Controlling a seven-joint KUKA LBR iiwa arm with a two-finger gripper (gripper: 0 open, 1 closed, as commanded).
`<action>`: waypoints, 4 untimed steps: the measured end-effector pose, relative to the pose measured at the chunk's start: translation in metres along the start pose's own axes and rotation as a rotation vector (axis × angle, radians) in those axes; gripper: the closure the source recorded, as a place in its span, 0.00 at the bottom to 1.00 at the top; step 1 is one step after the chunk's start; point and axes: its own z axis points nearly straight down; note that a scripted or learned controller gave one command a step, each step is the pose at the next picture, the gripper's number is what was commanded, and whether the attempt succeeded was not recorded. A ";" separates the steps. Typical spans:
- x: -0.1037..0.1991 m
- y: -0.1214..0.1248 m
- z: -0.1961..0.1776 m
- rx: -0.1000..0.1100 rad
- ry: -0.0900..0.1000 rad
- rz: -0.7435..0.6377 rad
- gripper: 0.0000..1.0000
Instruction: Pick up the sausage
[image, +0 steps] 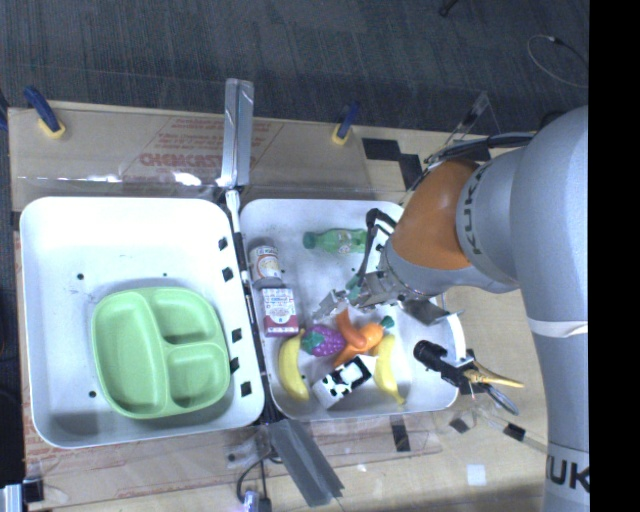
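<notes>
The left bin (40, 300) holds a green divided tray (160, 350) lying flat, with bare white floor all around it, so there is open room on that side. Between the two bins stands a wall with black clips.

The right bin (290, 215) is crowded. Near its left wall stand a small can (265, 262) and a red packet (278, 310). Below them lie a banana (291, 370), purple grapes (322, 341), an orange carrot-like piece (358, 335), a black and white block (346, 380) and a second yellow piece (388, 372). A green bottle (335, 240) lies near the far wall. I cannot say with certainty which thing is the sausage.

The gripper (362, 290) hangs low over the middle of this pile, just above the orange piece. Whether its fingers are apart or together I cannot tell, and nothing is seen lifted. In my judgement the pick is not yet done. The things touch each other, so room for grasping is small.
</notes>
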 end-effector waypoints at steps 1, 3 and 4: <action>0.000 0.000 0.000 0.000 0.000 0.000 0.00; -0.028 0.009 0.001 -0.006 -0.003 0.007 1.00; -0.059 0.057 -0.047 -0.004 -0.003 -0.107 1.00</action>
